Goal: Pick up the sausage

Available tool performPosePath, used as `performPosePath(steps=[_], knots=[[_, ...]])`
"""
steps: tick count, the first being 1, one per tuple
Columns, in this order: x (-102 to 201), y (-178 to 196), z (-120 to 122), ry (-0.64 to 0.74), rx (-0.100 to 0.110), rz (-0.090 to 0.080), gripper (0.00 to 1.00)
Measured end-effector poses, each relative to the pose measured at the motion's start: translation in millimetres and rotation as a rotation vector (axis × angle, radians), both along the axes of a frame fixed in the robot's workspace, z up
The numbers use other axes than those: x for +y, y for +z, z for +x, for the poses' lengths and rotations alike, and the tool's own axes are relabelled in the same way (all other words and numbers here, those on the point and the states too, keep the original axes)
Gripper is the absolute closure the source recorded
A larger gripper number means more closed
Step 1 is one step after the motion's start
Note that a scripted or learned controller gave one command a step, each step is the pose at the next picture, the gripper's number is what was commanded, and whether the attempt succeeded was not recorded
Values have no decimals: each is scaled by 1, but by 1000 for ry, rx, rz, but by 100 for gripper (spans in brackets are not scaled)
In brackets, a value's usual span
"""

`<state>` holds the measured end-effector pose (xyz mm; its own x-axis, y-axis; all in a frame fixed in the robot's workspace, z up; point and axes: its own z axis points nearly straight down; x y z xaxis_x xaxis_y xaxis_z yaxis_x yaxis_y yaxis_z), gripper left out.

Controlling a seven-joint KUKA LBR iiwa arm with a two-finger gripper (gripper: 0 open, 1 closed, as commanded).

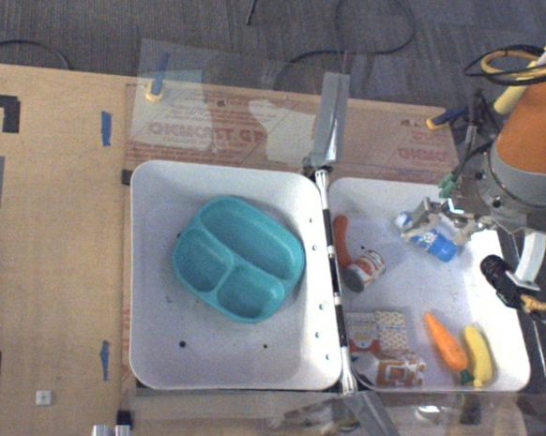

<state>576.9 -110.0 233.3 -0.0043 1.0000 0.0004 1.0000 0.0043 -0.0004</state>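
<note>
The tabletop [43, 270] is being taken up largely by two white bins set side by side. The left bin [150, 344] is being occupied by a teal plate [240, 258] with three compartments, lying near its middle. The right bin [409, 289] is being reached into by the arm [533, 139] from its far right corner. The claw [439, 219] is being held low over the far edge of the right bin, beside a blue-and-white wrapper [434, 241]; whether it is clenched or released cannot be told. A carton [395, 370] is lying by the near edge, with a card [377, 328] printed with pictures just beyond it. The sausage [342, 241] is lying lengthwise against the left wall of the right bin, well apart from the claw. A can [365, 269] is lying just beside the sausage. A carrot [446, 343] and a banana [478, 355] are lying together in the near right corner.
</note>
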Motion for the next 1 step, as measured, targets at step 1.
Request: performPosePath(steps=[1], knots=[[11, -120, 3, -123, -2, -1, 0]])
